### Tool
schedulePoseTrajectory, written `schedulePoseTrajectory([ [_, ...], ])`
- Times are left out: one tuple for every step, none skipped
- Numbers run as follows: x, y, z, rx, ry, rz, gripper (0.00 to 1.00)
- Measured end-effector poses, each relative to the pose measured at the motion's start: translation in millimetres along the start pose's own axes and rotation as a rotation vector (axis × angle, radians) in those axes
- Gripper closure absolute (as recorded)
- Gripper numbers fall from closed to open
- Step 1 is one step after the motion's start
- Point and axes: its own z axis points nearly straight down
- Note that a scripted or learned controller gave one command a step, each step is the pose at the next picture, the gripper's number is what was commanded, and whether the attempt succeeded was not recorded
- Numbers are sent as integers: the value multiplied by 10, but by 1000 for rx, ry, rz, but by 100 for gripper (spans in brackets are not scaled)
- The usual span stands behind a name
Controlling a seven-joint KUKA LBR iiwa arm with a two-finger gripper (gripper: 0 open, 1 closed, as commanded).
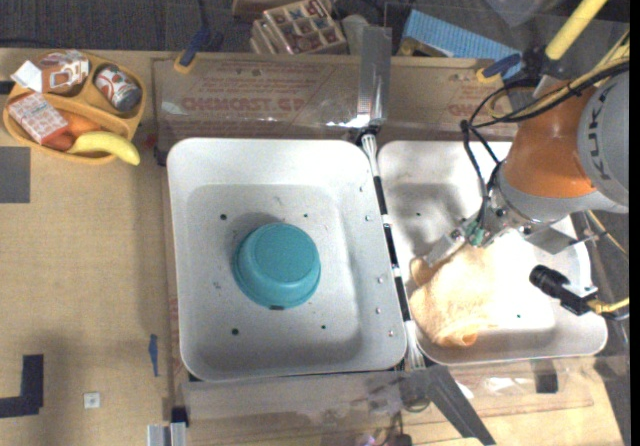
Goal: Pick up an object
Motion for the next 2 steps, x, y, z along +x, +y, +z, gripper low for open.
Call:
schedulePoseTrajectory([
  [-27, -5, -112, -5, -2, 6, 100],
  [-260, 75, -1052, 2, 0, 37, 100],
])
